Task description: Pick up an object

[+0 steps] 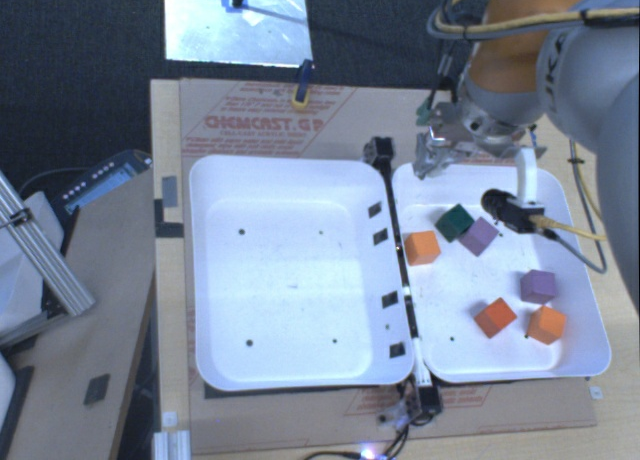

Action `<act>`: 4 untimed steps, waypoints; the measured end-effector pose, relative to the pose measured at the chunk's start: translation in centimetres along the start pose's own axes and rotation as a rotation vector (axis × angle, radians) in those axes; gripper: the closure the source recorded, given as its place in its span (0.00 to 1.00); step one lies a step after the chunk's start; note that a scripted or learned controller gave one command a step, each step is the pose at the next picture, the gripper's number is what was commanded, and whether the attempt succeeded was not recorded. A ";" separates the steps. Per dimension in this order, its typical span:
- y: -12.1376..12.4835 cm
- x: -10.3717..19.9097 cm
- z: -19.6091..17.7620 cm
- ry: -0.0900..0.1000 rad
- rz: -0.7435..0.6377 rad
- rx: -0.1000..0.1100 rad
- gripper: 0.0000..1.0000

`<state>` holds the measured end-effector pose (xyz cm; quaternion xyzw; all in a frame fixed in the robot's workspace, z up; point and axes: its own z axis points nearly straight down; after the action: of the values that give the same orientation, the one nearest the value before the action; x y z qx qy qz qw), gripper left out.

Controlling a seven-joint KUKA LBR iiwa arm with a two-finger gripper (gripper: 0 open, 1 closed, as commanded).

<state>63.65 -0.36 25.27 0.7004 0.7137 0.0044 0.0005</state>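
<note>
Claw (432, 160) hovering over far left corner of right bin (585, 348), finger spread impossible to tell, six blocks below, green block (456, 220) nearest.

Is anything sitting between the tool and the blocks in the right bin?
Nothing visible does. The tool hangs over the far left corner of the right bin. The nearest blocks, the left orange cube and green cube, lie just beyond it on bare bin floor, nothing between.
</note>
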 end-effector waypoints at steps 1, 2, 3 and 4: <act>-2.8 6.2 -14.7 -0.001 0.006 -0.010 1.00; 3.7 5.7 -15.1 -0.006 0.013 0.000 1.00; 3.5 7.5 -15.7 -0.005 0.013 0.003 1.00; 3.5 8.0 -16.9 -0.006 0.014 0.003 1.00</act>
<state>66.88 7.63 42.29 0.7055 0.7087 0.0014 0.0015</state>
